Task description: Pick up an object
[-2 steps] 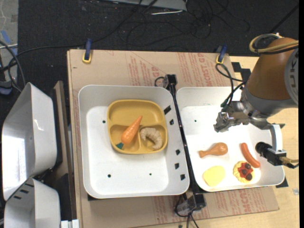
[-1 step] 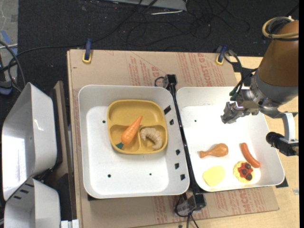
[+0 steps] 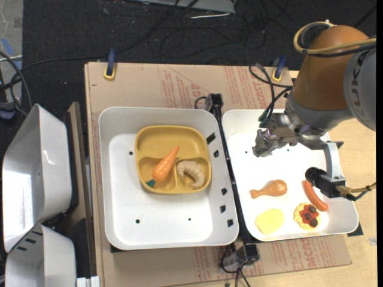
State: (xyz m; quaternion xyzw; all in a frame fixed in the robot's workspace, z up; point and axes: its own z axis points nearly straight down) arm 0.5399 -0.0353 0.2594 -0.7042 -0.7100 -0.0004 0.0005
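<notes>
In the right bin [image 3: 239, 160] lie a toy chicken drumstick [image 3: 270, 189], a red sausage [image 3: 315, 197], a yellow round piece [image 3: 270, 221] and a small pizza-like piece [image 3: 308, 216]. The left bin [image 3: 114, 178] holds a yellow divided plate [image 3: 143, 145] with a carrot [image 3: 166, 163] and a pale shrimp [image 3: 192, 173] on it. My gripper [image 3: 264, 144] hangs over the upper part of the right bin, above and slightly left of the drumstick, apart from every object. Nothing shows between its fingers.
The bins sit side by side on a cardboard sheet [image 3: 173, 82], with a black divider strip [image 3: 224, 166] between them. White containers [image 3: 33, 166] stand off the bench at the left. Cables [image 3: 263, 76] run behind the right bin.
</notes>
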